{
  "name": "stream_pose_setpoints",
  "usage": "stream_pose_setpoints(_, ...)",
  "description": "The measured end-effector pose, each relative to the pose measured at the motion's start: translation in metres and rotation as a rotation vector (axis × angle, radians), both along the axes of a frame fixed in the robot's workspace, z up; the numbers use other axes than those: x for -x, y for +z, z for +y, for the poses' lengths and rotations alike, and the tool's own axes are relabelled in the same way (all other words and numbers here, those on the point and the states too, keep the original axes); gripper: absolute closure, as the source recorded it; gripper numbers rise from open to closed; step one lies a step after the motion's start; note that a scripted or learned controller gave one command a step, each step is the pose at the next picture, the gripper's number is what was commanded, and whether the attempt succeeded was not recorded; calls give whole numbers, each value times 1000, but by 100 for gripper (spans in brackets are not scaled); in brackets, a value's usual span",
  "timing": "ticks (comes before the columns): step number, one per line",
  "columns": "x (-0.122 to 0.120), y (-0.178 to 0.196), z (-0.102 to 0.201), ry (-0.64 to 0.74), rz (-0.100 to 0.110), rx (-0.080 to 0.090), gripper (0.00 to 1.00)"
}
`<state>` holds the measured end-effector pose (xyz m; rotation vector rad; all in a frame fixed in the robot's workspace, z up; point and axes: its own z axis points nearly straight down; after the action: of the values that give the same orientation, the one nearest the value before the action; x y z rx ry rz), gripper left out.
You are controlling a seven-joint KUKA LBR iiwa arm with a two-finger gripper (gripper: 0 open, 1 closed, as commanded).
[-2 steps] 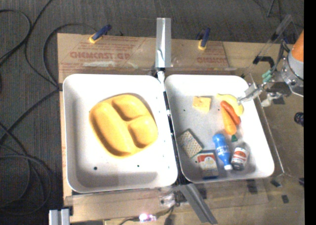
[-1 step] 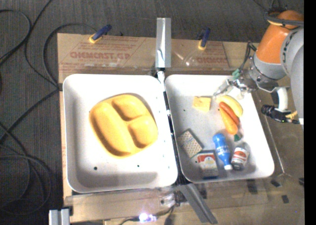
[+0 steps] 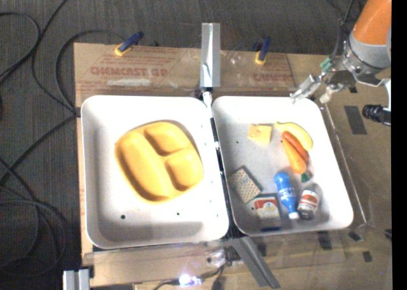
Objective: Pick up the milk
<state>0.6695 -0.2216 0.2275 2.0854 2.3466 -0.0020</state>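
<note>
- At the right bin's (image 3: pixel 331 155) upper right corner I see the gripper (image 3: pixel 310 89), fingers spread, holding nothing
- I locate the milk (image 3: pixel 266 210) near the bin's lower wall, beside the blue bottle (image 3: pixel 285 194)

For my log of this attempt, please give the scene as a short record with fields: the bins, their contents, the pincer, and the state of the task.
left bin: holds a yellow divided plate
right bin: holds a cheese wedge, banana, carrot, grey packet, blue bottle, small can, red-and-white carton
likely milk: the red-and-white carton, near the front edge
pincer: over the right bin's far right corner, holding nothing
task state: milk not yet picked up
</note>
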Motion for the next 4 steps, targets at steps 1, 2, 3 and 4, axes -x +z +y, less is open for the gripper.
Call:
stream_pose_setpoints(1, -5, -115, 12, 23, -11, 0, 0)
stream_pose_setpoints(2, -1, -140, 78, -50, -5, -2, 0)
stream_pose_setpoints(3, 86, -139, 114, -176, -5, -1, 0)
stream_pose_setpoints(4, 85, -130, 115, -178, -5, -7, 100)
